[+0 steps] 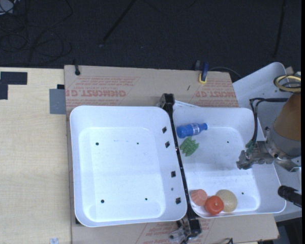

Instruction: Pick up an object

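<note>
Jaws: state cannot be told, gripper (245, 161) over right bin (244, 117) at its right edge | nearest objects: cream ball (227, 200), red ball (214, 205) toward front-left corner | blue bottle (191, 130) well apart, long axis roughly left-right.

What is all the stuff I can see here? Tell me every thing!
Bins: 2, white, side by side on the bench; left bin, right bin.
Bottle: 1, blue, lying at the top left of the right bin.
Leafy toy: 1, green, just below the bottle.
Round toy: 1, red-orange, bottom of the right bin.
Pink piece: 1, pink, touching the round toy's left side.
Ball: 1, cream, right of the round toy.
Cardboard sheet: 1, brown, under the bins.
Clamp: 1, blue and yellow, cardboard's top edge.
Gripper: 1, grey, right bin's right side.
</note>
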Action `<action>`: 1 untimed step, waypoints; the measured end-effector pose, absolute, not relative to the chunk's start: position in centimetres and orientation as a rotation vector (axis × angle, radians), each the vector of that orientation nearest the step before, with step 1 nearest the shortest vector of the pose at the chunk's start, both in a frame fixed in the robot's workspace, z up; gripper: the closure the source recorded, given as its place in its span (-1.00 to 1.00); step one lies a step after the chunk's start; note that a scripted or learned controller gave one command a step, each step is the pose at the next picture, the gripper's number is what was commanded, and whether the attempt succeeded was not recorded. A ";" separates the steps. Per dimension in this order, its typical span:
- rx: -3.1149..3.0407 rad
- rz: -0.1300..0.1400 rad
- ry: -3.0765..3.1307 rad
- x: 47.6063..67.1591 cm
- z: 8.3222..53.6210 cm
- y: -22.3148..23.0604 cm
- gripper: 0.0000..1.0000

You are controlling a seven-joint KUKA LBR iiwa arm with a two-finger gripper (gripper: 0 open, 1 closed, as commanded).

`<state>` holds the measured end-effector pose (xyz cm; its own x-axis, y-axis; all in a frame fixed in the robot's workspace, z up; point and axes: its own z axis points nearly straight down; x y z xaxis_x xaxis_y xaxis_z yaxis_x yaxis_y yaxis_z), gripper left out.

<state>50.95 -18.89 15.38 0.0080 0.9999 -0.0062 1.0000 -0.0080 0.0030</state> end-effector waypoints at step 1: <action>2.224 -0.003 2.231 50.2 10.2 -13.4 1.00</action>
